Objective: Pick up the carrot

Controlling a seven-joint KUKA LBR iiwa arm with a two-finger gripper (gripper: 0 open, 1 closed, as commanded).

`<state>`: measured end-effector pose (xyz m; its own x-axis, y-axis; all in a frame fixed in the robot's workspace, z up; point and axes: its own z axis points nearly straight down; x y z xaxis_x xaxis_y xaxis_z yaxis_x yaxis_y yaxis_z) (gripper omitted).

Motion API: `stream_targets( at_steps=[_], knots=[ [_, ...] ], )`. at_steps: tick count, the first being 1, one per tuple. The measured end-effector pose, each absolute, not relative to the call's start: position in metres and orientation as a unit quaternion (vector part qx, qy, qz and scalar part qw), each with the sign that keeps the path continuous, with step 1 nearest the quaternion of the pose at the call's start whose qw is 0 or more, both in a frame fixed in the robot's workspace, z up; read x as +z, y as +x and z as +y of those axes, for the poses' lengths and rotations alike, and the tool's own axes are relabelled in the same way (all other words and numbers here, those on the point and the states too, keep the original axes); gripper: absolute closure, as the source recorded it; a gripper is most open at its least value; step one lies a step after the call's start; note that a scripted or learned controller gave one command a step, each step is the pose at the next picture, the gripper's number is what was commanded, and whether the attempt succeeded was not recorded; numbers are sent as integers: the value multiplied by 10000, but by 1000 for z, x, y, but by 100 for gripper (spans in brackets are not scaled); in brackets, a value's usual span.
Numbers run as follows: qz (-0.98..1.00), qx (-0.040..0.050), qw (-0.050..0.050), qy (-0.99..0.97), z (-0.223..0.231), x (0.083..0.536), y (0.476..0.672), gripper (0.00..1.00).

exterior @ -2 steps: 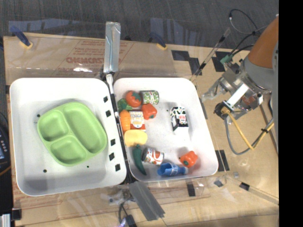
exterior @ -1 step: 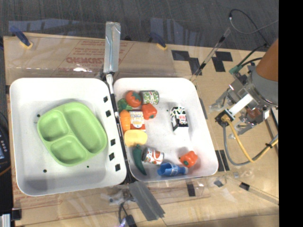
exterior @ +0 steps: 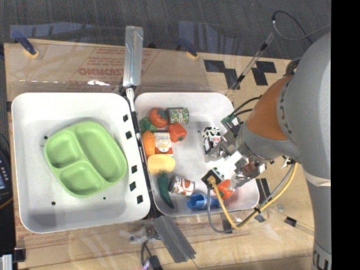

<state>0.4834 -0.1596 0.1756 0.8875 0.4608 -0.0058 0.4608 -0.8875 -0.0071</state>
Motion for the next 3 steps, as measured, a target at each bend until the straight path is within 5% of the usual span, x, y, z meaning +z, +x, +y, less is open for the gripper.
stream_targets(
  at_steps=[1, 2, 3],
  knots=[
    [-2605, -13, 9, -9655, -92, 92, 492, 0],
    [-2608, 10, 21, -9654, -93, 101, 490, 100],
    [-2463, 6, 13, -9692, -188, 221, 499, 100]
  ],
)
